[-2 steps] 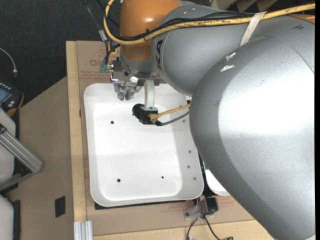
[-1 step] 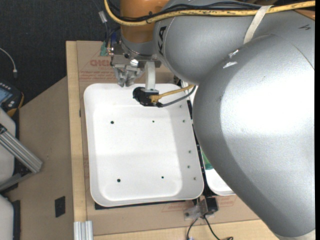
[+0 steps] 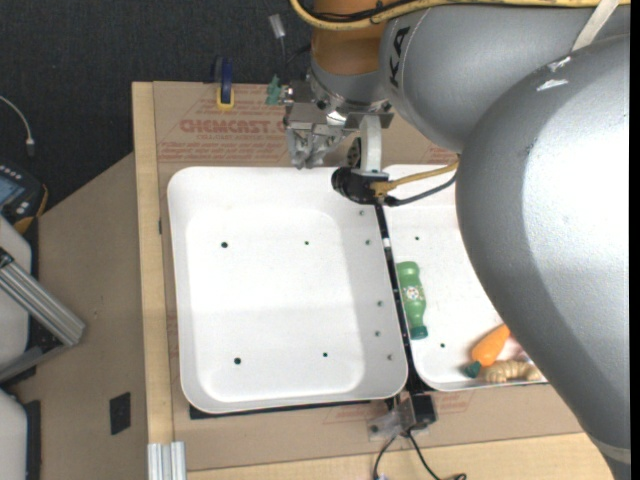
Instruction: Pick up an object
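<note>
My gripper (image 3: 309, 152) hangs over the far rim of the left white bin (image 3: 260, 308), near its back right corner, and nothing shows in its grasp. A green bottle (image 3: 410, 297) lies in the right bin (image 3: 440, 258), close to the wall between the bins. An orange carrot-like piece (image 3: 490, 345) and a tan knobbly item (image 3: 506, 371) rest near that bin's front edge. The grey arm hides much of the right bin.
The bins sit on a cardboard sheet (image 3: 160, 268). A blue clip (image 3: 225, 84) and a green clip (image 3: 272, 93) hold its far edge. The bulky arm body (image 3: 540, 168) looms over the right side. Metal rails (image 3: 40, 303) lie off the bench at left.
</note>
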Available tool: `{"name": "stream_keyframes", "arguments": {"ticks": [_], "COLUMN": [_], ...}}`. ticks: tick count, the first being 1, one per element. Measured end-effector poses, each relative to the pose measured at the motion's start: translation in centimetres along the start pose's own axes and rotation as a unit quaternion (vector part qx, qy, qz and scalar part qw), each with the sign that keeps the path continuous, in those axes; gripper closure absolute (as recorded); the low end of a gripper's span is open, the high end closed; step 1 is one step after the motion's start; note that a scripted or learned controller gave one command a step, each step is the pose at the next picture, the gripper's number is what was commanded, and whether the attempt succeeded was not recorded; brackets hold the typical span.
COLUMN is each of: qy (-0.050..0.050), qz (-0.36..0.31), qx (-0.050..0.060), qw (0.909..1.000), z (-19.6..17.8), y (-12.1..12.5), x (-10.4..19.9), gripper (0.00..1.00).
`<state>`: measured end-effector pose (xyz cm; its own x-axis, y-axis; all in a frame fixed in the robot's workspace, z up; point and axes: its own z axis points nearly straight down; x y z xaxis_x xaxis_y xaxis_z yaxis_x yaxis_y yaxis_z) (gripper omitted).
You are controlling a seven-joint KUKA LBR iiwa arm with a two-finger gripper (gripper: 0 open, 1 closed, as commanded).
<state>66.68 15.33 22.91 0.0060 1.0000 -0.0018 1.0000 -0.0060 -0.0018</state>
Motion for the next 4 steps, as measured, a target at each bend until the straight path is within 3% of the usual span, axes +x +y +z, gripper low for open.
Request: {"name": "stream_keyframes", "arguments": {"ticks": [1,2,3,4], "qy": [0.001,0.001,0.003,0.003], "qz": [-0.005,-0.004,-0.004,-0.004], "qx": [0.003,-0.002,-0.008,-0.008], "qw": [1.0000,1.0000,1.0000,1.0000], "z": [-0.8,1.8,-9.5,-23.2], "y": [-9.9,-7.7,-1.8,-4.2], "x": [4.8,7.1,7.1,7.1], "gripper": [1.00,1.00,1.00,1.00]}}
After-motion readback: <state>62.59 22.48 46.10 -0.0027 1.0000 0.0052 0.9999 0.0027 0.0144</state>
